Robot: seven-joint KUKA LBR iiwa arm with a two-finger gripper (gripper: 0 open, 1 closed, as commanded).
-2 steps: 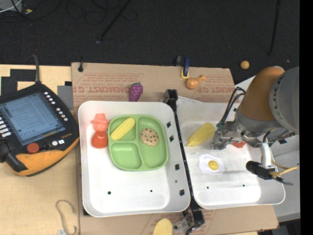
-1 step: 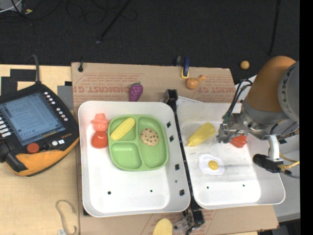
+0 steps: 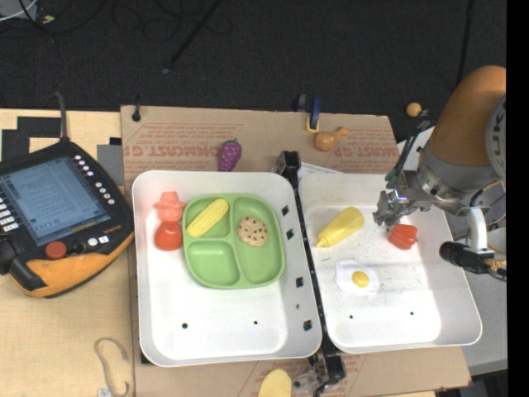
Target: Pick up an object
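Hovering low over the right bin (image 3: 450,321), gripper (image 3: 393,213) hanging just beside a red tomato-like toy (image 3: 403,236), finger spread impossible to judge, mustard bottle (image 3: 340,226) lying nearby, fried egg (image 3: 358,279) resting below.

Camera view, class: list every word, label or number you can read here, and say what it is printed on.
"CHEMCAST" and "G.P.": roughly, in red, upside down, repeated across the cardboard sheet behind the bins; the letters are faint.
Pendant screen, left: lines of text, too small to read.
Pendant buttons: markings too small to read.
No text on the green tray.
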